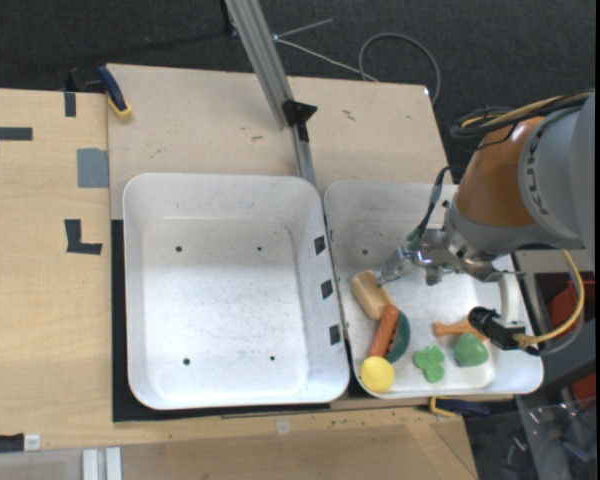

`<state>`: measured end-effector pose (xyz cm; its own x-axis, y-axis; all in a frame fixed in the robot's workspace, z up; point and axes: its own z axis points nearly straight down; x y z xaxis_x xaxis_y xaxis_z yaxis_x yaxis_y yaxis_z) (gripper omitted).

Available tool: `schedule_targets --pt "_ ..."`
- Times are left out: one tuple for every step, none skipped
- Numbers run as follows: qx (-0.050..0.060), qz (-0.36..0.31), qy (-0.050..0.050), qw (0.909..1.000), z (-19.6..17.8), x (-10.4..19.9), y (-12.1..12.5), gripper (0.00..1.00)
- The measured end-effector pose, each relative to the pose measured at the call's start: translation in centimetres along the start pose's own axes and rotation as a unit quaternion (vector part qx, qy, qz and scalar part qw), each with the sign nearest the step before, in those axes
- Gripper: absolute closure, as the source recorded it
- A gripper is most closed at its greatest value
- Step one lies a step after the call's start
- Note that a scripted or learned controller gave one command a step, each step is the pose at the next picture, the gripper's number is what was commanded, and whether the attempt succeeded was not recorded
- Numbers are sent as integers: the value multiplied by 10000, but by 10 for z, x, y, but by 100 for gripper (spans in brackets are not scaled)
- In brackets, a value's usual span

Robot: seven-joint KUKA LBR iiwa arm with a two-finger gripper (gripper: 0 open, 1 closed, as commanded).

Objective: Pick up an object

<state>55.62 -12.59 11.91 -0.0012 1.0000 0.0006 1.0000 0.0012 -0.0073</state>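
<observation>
Our gripper (398,264) hovers in the right bin (355,208), fingers' state unclear to us, just above the tan block (368,293), which we judge light, stiff, best pinched across its narrow sides.

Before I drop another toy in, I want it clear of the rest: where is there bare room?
The left bin has bare floor wall to wall. In the right bin, the far corner behind the gripper is bare. Its near end is crowded: tan block, orange carrot, yellow lemon, green pieces.
</observation>
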Motion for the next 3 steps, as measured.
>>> schedule_targets --pt "-17 -5 -1 10000 -13 0 1 100" --pt "-60 -2 -9 10000 -76 0 1 100" --pt "-61 -2 -10 10000 -129 1 2 100"
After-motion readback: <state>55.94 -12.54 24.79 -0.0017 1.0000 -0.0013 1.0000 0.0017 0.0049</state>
